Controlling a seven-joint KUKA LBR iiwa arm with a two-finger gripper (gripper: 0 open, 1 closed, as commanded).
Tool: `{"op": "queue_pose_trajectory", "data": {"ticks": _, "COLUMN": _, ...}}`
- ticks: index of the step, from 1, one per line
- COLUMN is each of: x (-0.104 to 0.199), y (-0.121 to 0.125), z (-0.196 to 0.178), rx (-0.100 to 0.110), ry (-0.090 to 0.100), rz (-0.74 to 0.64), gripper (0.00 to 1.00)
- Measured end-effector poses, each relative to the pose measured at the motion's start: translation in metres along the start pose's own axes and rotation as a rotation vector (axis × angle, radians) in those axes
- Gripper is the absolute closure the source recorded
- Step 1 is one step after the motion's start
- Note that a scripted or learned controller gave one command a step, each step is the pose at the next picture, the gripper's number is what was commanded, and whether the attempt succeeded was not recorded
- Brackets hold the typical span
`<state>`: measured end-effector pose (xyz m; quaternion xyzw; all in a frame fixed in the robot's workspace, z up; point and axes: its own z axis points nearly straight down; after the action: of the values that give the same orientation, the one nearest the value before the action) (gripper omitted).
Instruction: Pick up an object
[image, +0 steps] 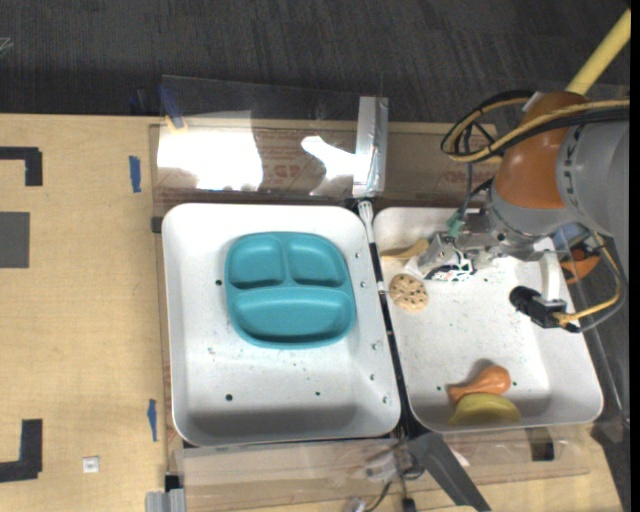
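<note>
My gripper (441, 258) hangs low over the back left part of the right bin (560, 400), reaching in from the right under the orange wrist band. A round speckled cookie (408, 290) lies just left and in front of it, close to the bin's left wall. A tan piece (398, 249) sits at the back left corner, partly hidden by the gripper. An orange pear-shaped toy (484, 381) rests on a yellow-green piece (485, 407) near the front wall, well apart from the gripper.
The left bin (200, 400) holds a teal divided plate (290, 288). A metal divider (371, 150) and a clear sheet stand behind the bins. Yellow and black cables (480, 125) loop around the arm, and a black part (532, 303) hangs over the right bin.
</note>
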<state>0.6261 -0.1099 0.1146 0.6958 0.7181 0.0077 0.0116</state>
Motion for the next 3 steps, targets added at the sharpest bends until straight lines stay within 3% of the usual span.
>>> {"op": "queue_pose_trajectory", "data": {"ticks": 2, "x": 0.0021, "y": -0.0092, "z": 0.0056, "rx": -0.025, "ry": -0.013, "rz": -0.039, "gripper": 0.00}}
{"op": "queue_pose_trajectory", "data": {"ticks": 3, "x": -0.0012, "y": -0.0041, "z": 0.0063, "rx": -0.017, "ry": -0.006, "rz": -0.021, "gripper": 0.00}}
